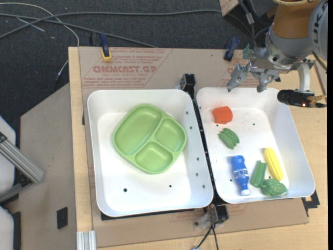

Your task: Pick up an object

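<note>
- Dark carpet surrounds a cardboard-covered bench (130,66), with grey cables trailing across the floor at the top left.
- Two shallow white bins sit side by side on that cardboard: the left bin (104,191) and the right bin (291,139), their inner walls touching along the middle.
- A green divided plate (150,137) with three compartments lies in the left bin, roughly centred and turned at an angle.
- My gripper (252,82) hangs over the far edge of the right bin, above its upper rim — my two fingers are spread apart, and nothing sits between them.
- My grey arm with its orange band (294,20) reaches in from the upper right corner.
- Everything I could take lies in the right bin, well below my fingers:
  - an orange block (222,114) nearest to me, at the upper left of the bin;
  - a small green ridged piece (229,137) just below the block;
  - a blue bottle (240,174) lying on its side lower down;
  - a green pod-like piece (258,173) just beside the bottle;
  - a yellow corn cob (273,163) to the right of that pod, close alongside;
  - a green leafy clump (273,187) near the bin's lower right — touching the lower end of the pod.
</note>
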`<state>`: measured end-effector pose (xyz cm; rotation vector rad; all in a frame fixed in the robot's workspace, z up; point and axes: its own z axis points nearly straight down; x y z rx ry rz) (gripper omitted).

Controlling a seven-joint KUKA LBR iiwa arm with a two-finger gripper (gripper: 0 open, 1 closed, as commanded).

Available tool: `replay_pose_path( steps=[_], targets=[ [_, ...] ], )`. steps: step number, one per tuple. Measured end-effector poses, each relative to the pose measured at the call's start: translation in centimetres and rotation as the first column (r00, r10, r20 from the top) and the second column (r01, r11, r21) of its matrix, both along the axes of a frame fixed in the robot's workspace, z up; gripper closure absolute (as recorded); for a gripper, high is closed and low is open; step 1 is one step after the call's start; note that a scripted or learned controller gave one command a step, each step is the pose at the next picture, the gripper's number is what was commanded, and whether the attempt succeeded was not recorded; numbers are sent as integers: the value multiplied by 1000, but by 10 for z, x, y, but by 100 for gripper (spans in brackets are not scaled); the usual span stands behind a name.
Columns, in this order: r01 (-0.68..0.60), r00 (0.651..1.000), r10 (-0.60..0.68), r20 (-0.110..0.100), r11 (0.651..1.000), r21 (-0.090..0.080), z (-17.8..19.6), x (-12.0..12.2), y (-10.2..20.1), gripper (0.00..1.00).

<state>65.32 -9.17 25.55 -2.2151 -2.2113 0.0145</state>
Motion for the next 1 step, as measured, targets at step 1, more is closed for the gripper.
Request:
replay_pose_path(
  steps=[1],
  targets=[
    [-2, 1000, 2, 13, 1000, -1, 8, 2, 0, 0]
  ],
)
